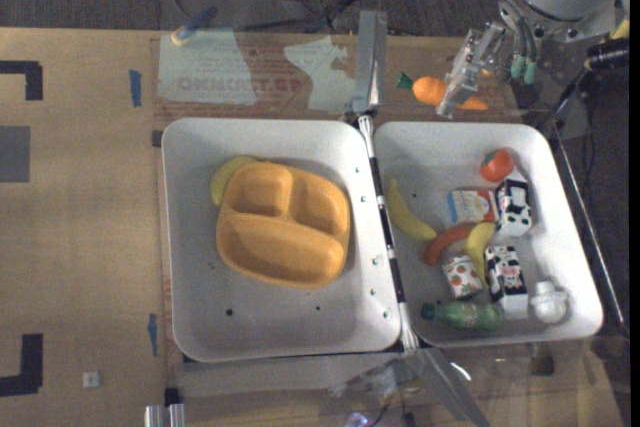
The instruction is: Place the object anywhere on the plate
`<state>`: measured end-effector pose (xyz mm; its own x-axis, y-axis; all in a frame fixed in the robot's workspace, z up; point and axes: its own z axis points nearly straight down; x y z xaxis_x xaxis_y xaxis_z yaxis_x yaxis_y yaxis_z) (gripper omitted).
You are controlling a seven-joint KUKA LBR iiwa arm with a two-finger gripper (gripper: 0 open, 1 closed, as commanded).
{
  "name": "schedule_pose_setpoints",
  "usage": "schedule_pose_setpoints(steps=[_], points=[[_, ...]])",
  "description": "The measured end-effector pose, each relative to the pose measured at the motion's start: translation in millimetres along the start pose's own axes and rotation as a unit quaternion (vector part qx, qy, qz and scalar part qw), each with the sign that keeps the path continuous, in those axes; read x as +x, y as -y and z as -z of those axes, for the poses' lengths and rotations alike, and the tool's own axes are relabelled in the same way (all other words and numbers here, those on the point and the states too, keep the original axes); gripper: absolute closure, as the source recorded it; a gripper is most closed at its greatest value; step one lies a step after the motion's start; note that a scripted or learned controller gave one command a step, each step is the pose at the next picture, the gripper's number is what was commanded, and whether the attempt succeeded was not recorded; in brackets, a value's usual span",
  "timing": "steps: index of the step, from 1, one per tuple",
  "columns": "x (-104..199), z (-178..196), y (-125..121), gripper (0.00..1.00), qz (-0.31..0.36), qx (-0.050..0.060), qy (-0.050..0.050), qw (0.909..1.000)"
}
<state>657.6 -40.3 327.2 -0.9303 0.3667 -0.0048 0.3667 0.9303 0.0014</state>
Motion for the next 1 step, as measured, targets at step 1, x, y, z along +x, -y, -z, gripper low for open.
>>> schedule_pose_setpoints(steps=[1], points=[[-4.7,11.9,17.6,1.00,0.081,-0.001,0.003,0.9967]])
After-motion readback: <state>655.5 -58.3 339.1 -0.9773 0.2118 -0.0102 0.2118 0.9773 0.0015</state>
